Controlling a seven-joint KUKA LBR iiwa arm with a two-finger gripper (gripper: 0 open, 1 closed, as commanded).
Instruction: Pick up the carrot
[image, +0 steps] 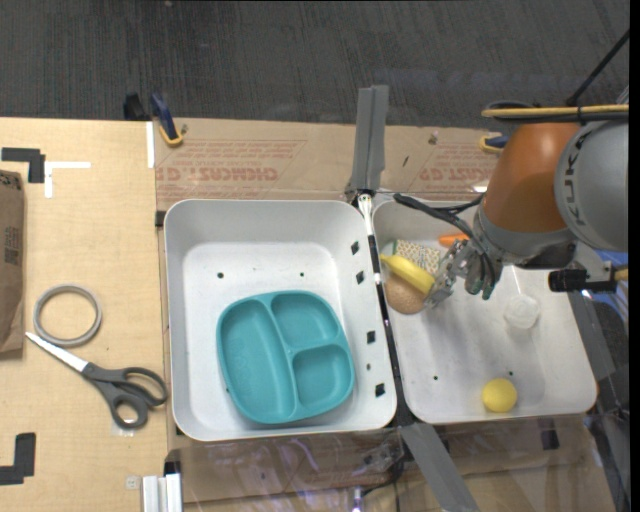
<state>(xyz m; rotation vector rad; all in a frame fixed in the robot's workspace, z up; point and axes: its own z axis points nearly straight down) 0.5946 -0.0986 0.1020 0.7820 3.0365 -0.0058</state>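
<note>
Right bin (560, 400): gripper (468, 270) beside carrot (452, 241)

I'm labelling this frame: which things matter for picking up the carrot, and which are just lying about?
Part of the job:
carrot
hand
right bin

Just lying about:
teal divided plate
banana
lemon
scissors
tape roll

On my table (90, 200) I see two white bins (190, 300) side by side, scissors (105, 380), and a tape roll (67, 314) left of them.
</note>
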